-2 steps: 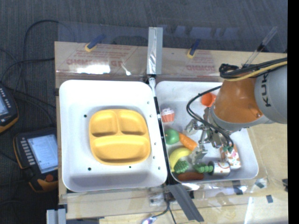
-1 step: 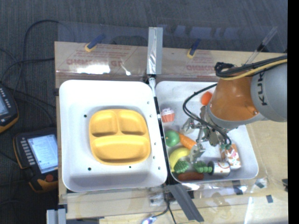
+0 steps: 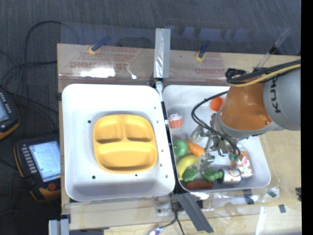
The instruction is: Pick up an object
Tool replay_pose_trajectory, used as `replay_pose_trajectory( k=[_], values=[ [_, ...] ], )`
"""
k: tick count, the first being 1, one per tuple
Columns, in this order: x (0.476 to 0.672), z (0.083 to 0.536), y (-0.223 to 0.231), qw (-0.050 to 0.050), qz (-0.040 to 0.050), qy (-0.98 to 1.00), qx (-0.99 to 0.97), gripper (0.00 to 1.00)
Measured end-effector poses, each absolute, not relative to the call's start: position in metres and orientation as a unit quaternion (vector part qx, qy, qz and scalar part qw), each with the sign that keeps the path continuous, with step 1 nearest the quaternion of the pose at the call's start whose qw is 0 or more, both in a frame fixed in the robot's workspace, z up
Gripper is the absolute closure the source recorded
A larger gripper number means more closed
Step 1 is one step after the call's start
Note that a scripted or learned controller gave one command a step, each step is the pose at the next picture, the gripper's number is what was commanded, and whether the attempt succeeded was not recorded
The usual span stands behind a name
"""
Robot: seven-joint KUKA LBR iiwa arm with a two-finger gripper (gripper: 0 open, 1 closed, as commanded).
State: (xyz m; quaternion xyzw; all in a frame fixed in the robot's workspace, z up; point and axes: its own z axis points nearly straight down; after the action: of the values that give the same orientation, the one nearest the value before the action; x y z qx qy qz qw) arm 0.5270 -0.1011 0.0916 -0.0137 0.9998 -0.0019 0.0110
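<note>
The right bin (image 3: 193, 99) holds a heap of toy food at its near side: a green apple (image 3: 180, 146), an orange carrot (image 3: 196, 149), a yellow lemon (image 3: 185, 163), green broccoli (image 3: 191, 173), a dark red sausage (image 3: 199, 184) and a small can (image 3: 232, 176). An orange ball (image 3: 216, 103) lies near the arm's orange band. My gripper (image 3: 215, 150) hangs low over the heap, just right of the carrot. Its metal parts blend with the clutter beneath.
In the left bin (image 3: 78, 106) lies a yellow divided plate (image 3: 125, 142). A small red and white cup (image 3: 174, 121) stands by the right bin's left wall. A red and white packet (image 3: 244, 164) lies at the right. Black cables loop around the wrist.
</note>
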Motion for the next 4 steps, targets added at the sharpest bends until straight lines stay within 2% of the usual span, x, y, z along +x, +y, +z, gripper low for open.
replay_pose_trajectory(
  k=[1, 2, 3, 4],
  values=[
    [0.53, 0.091, -0.097, 0.006, -0.0006, 0.997, 0.081, 0.0],
    [0.533, 0.102, -0.097, 0.01, -0.0023, 0.997, 0.081, 1.0],
    [0.616, 0.242, -0.224, 0.002, -0.0015, 0.984, 0.177, 1.0],
    [0.6, 0.103, -0.221, 0.001, -0.0005, 0.994, 0.107, 1.0]
  ],
)
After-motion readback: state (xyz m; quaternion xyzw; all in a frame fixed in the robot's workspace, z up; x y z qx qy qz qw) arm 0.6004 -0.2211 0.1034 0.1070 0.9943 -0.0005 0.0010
